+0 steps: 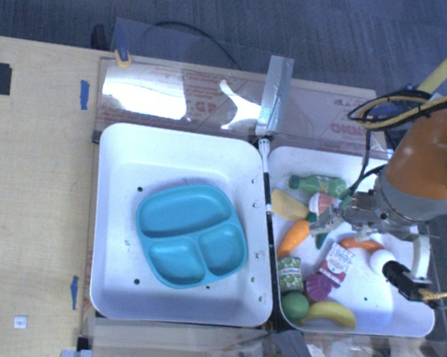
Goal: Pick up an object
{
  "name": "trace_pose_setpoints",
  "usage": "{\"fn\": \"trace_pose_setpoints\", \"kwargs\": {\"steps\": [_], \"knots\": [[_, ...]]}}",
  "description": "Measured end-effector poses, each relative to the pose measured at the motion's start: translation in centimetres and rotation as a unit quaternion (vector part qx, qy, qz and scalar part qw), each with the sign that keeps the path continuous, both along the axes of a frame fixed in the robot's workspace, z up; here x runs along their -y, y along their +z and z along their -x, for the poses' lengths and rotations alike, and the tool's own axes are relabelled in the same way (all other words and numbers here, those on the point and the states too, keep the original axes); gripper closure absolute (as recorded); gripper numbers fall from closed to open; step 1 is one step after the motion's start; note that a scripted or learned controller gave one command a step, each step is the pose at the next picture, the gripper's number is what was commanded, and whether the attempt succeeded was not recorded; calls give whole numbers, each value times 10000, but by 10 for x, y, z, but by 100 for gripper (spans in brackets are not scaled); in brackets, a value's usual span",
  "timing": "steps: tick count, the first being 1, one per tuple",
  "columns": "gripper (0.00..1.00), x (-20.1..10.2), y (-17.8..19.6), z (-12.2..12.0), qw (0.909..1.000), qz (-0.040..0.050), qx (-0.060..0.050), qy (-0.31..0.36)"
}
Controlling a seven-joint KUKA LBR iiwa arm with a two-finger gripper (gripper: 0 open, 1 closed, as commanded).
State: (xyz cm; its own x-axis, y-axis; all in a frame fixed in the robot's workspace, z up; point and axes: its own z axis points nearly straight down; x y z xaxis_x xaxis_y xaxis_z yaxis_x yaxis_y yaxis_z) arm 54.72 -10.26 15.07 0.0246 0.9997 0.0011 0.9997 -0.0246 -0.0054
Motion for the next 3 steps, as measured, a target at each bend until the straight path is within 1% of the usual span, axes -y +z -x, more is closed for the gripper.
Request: {"fn": "trace_pose_setpoints", "kwargs": {"steps": [1, 2, 3], "knots": [[0, -5, -41, -27, 9998, 6, 166, 145], [0, 38, -65, -92, 10000, 13, 40, 59], [100, 36, -53, -93, 10000, 19, 58, 74]]}}
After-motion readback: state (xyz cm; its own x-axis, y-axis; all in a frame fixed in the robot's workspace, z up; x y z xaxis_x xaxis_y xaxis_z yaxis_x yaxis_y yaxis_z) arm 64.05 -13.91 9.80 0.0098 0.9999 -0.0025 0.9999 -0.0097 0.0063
